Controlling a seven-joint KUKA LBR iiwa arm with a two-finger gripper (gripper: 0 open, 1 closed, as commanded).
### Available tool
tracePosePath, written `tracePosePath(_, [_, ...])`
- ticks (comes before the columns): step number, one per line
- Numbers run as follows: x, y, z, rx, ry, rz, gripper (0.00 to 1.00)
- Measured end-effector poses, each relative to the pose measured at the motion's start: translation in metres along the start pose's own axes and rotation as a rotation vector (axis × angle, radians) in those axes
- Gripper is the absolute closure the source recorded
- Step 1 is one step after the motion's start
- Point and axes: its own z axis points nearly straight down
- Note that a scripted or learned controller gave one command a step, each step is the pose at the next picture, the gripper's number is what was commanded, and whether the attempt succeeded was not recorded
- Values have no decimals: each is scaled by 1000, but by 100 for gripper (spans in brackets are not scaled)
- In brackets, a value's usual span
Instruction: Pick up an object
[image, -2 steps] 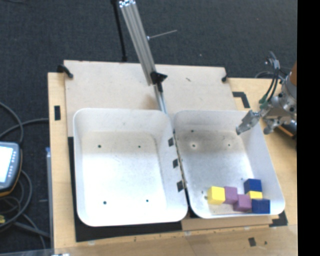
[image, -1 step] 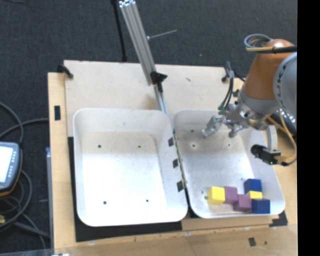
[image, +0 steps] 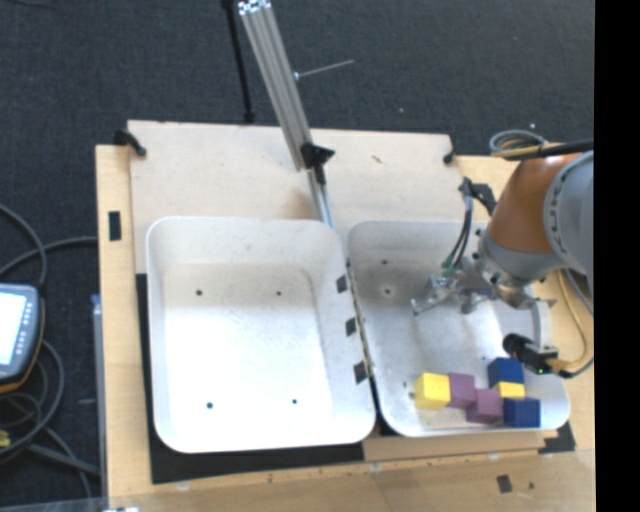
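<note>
Several small blocks lie in the front right corner of the right bin (image: 385, 250). A yellow block (image: 433, 389) is leftmost, with two purple blocks (image: 474, 396) beside it. Two blue blocks (image: 520, 411) and a small yellow piece (image: 512, 390) sit at the far right of the cluster. My gripper (image: 445, 295) hangs over the middle of the right bin, behind the blocks and apart from them. Nothing shows in its grasp. The grey arm with its orange band (image: 520, 210) comes in from the right.
The left bin (image: 170, 250) stands beside the right one on the bench. A slanted metal rail (image: 285, 100) rises from between the bins at the back. Cables run along the arm's right side, and a pendant screen (image: 15, 330) rests at the far left.
</note>
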Motion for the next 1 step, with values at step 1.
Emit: tracePosePath(1, [-8,57,5,-13,-1,-7,0])
